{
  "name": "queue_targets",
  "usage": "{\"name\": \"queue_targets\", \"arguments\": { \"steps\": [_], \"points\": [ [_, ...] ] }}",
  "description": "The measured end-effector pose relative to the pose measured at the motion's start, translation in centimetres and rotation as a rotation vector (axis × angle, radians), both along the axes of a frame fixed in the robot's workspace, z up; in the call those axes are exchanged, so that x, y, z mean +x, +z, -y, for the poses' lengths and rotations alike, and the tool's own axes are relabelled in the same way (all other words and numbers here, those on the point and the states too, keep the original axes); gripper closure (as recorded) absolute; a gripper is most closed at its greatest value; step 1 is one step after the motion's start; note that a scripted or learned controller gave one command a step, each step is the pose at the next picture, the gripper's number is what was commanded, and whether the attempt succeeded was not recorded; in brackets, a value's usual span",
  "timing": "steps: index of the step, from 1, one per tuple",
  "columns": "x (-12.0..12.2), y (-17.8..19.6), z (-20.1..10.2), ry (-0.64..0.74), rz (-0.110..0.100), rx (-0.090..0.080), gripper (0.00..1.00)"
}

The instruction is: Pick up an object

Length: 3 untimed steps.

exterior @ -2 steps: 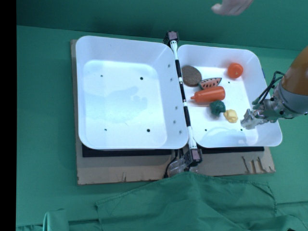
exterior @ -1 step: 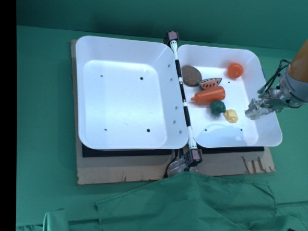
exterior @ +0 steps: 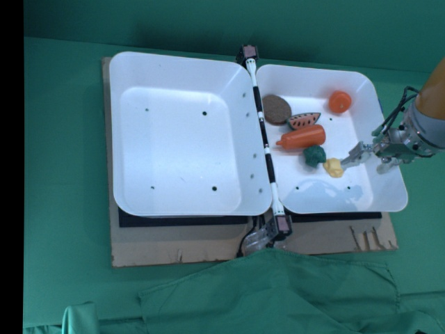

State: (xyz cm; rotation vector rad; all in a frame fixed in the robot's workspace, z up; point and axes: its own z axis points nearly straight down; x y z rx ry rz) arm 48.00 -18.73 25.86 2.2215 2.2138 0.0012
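- Two white bins sit side by side on a green bench. The left bin is the big one in this view. The right bin has toy food in it.
- The arm comes in from the right. It is grey, with an orange part near the top edge of the picture.
- The gripper reaches over the right bin, low and pointing left. Its tip is right beside a small yellow toy and looks like it touches it. I cannot tell if the fingers are spread or pressed together, and I cannot tell if they pinch the toy.
- A green broccoli toy sits just left of the yellow toy, touching it or almost touching.
- A long orange carrot toy lies above the broccoli.
- A watermelon slice lies just above the carrot.
- A flat brown round toy is near the bin's left wall.
- A small orange round toy sits near the far right corner, apart from the others.
- A thin black and white bar runs between the two bins.
- Brown cardboard lies under both bins.
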Motion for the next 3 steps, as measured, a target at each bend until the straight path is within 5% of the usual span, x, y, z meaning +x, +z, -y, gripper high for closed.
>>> {"name": "queue_targets", "arguments": {
  "steps": [1, 2, 3],
  "points": [
    [0.0, 0.0, 0.0, 0.0, 0.0, 0.0, 0.0],
    [3.7, -7.9, -1.6, 0.001, 0.002, 0.0, 0.0],
    [3.9, -6.1, -1.3, -0.003, 0.017, -0.006, 1.0]
  ]
}}
